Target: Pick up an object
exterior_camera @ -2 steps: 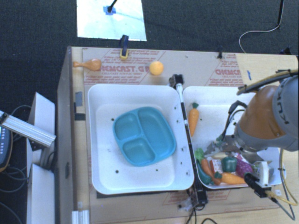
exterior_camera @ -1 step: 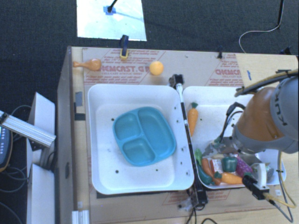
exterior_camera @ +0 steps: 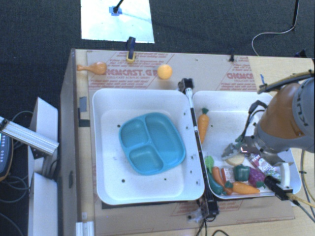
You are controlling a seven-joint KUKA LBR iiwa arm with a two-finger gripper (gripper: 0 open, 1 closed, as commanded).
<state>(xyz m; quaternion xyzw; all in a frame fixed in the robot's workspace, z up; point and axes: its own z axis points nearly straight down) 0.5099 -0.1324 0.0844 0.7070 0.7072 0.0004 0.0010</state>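
The right bin [exterior_camera: 224, 109] holds several toy foods. A carrot [exterior_camera: 203, 124] lies along its left wall. At the front edge sit a green pepper [exterior_camera: 241, 172], purple grapes [exterior_camera: 256, 176], an orange carrot [exterior_camera: 244, 188], a smaller carrot [exterior_camera: 217, 176] and a green piece [exterior_camera: 209, 161]. My gripper [exterior_camera: 235, 151] is low in this bin, just above a pale piece [exterior_camera: 237, 160] and behind the pepper. The arm [exterior_camera: 285, 119] comes in from the right above it.
The left bin [exterior_camera: 110, 112] holds a blue divided plate [exterior_camera: 151, 142]. On the bench behind the bins lie an orange ball [exterior_camera: 165, 72] and a tan drumstick [exterior_camera: 93, 69]. A black divider clamp [exterior_camera: 186, 85] stands between the bins.
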